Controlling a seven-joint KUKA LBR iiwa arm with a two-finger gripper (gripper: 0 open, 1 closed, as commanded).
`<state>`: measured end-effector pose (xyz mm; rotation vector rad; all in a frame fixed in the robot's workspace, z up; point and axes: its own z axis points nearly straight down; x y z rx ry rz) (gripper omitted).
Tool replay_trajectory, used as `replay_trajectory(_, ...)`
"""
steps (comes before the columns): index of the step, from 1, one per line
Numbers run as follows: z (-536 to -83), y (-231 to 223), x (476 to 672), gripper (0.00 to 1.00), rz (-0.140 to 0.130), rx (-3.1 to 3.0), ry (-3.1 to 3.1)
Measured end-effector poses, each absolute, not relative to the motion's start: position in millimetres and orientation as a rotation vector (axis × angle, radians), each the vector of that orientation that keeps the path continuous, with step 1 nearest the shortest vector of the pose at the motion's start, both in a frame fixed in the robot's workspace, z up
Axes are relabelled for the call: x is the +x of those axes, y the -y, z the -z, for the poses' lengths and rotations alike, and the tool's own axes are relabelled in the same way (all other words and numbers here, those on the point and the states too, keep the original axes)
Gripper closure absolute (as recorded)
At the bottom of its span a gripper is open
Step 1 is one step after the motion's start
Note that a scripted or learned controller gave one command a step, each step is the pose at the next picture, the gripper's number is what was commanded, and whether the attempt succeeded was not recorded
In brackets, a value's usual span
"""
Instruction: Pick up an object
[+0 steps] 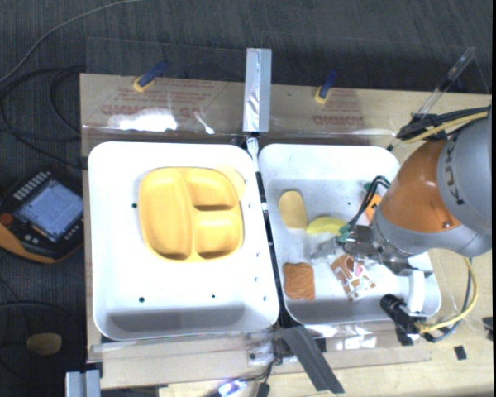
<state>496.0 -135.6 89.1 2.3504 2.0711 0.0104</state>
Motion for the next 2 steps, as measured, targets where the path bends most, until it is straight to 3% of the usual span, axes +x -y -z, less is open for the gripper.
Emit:
replay_trajectory(1, -98, 135, 496.7, 1.00, -0.013, 2.351, -2.072)
replay_trajectory(2, -182, 66, 545.8, 1.00, 0.006, 2.415, -2.013)
